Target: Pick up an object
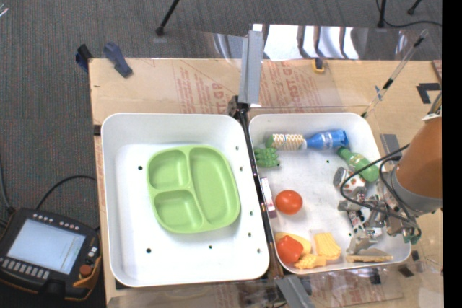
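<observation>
From above, the tabletop (pixel 180 86) carries two shallow white bins side by side. The left bin (pixel 123 141) holds a light green divided plate (pixel 193 188) with three compartments, lying flat near its middle. The right bin (pixel 317 177) holds the loose objects: along its far side a green toy (pixel 266 156) lies just beside the dividing wall, next to it a pale ridged cylinder (pixel 287 142), and touching that a blue bottle (pixel 326 139) on its side. A green bottle (pixel 359 163) lies tilted near the bin's right wall. A red tomato (pixel 289 202) sits alone towards the middle of the bin floor. At the near edge a red pepper (pixel 289 248) lies against yellow pieces (pixel 325 247), and a tan flat piece (pixel 368 256) rests in the near right corner. The arm (pixel 426 169) comes in from the right, its orange band showing above the grey wrist, and the hand (pixel 368 216) hangs low over the right side of this bin — between the green bottle and the tan piece, well apart from the tomato. Cables and metal parts clutter the hand, so whether it is open or closed cannot be told, and nothing can be made out in its grip. A dark teach pendant (pixel 43 249) lies on the floor at the lower left.
</observation>
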You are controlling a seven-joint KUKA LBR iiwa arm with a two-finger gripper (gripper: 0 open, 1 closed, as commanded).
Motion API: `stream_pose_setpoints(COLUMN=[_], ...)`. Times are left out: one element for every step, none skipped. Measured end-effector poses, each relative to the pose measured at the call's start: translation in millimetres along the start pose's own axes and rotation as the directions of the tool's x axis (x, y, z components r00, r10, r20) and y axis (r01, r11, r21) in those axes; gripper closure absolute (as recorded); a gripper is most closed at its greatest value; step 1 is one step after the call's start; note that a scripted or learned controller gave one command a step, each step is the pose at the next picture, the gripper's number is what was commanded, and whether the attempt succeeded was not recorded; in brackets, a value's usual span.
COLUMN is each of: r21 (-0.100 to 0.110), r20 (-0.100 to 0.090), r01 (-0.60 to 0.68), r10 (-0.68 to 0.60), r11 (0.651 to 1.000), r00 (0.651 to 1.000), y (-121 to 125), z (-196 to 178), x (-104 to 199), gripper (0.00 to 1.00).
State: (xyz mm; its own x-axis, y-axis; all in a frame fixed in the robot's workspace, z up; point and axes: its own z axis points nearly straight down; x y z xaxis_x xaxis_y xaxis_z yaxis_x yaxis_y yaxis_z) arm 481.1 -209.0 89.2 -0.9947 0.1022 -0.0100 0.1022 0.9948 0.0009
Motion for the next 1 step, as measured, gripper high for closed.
stream_pose_setpoints(r21=[0.000], r20=[-0.004], r01=[-0.088], r10=[0.088], r11=[0.996], r00=[0.996], y=[35.4], z=[0.7], x=[5.8], gripper=[0.00])
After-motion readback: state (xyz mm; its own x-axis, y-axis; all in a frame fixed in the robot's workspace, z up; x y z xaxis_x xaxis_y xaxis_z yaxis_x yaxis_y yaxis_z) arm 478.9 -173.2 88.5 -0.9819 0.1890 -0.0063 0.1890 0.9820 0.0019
